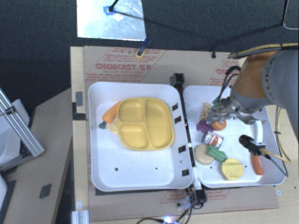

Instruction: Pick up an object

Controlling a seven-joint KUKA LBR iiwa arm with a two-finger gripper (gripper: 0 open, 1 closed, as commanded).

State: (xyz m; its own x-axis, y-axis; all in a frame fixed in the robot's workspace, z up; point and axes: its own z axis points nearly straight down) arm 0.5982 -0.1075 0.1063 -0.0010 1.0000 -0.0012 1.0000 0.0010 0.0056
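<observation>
Nearest my side of the right bin (243,183) lies a yellow disc (232,169). Just behind it a green piece (216,154) touches a pale round piece (202,155), and a red sausage (256,164) sits off to the right. A little further back a small red-and-white can (213,139) lies on its side.

Beyond the can a purple piece (203,125) sits just beside an orange piece (218,123). The gripper (218,115) is low over that orange piece, close enough that I read it as the target. From this angle I cannot tell whether the tool is released or clenched, and I see nothing lifted clear of the bin floor. A tan card (206,111) lies just behind the gripper.

The left bin (140,171) holds a yellow divided plate (142,124) with a toy carrot (110,112) against its left edge. None of that looks to be in play.

My judgement is that we are at the grasp itself, with the descent done and the lift not yet begun. The next move calls for a firm close on the orange piece alone, then a straight rise. The purple piece and the can crowd it on the left, so a skewed close could nudge them or pinch two things at once.
</observation>
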